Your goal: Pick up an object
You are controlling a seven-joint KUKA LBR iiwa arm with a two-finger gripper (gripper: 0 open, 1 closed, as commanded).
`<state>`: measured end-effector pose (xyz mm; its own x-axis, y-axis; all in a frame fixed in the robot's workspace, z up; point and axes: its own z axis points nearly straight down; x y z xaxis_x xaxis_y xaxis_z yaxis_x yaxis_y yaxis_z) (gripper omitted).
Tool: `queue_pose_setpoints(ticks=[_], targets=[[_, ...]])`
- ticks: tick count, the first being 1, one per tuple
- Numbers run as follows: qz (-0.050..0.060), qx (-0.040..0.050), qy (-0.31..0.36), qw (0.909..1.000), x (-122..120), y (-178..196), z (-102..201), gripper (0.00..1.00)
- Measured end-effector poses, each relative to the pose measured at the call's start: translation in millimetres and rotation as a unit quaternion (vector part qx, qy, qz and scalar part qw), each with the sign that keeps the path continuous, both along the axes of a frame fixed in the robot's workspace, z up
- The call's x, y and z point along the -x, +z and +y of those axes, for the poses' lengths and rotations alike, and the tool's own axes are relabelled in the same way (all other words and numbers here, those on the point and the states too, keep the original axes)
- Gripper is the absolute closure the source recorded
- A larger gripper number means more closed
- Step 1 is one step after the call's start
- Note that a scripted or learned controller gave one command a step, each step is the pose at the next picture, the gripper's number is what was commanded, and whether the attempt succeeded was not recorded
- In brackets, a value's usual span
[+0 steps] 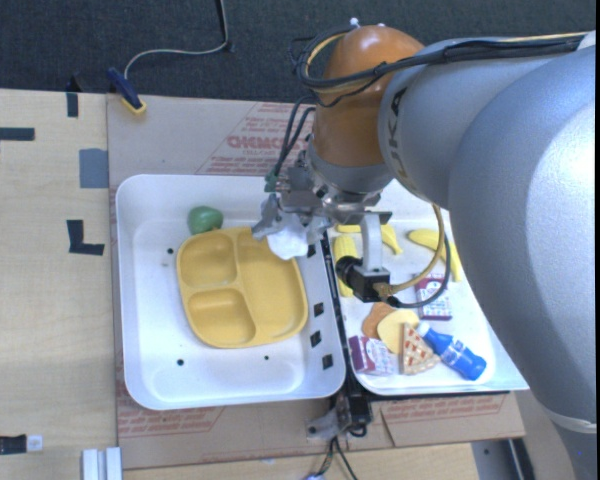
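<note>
"Where is there room in the left bin (140, 268)?"

"Along the left side and the front. The white floor is bare there."

"What is in the way?"

"The yellow tray (238, 288) fills the middle. A green ball (205, 218) sits just behind it. The big grey arm (500, 168) hangs over the wall between the bins."

"And the right bin (500, 373)?"

"It is crowded. A blue bottle (455, 354), a pizza slice (415, 348) and yellow pieces (380, 238) lie close together."
</note>
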<state>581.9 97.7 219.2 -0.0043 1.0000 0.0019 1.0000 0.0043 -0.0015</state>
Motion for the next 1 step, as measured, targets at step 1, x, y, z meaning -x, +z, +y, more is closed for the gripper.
queue_pose_setpoints(ticks=[1], targets=[[0.0, 0.0006, -0.001, 1.0, 12.2, 31.3, 33.1, 1.0]])
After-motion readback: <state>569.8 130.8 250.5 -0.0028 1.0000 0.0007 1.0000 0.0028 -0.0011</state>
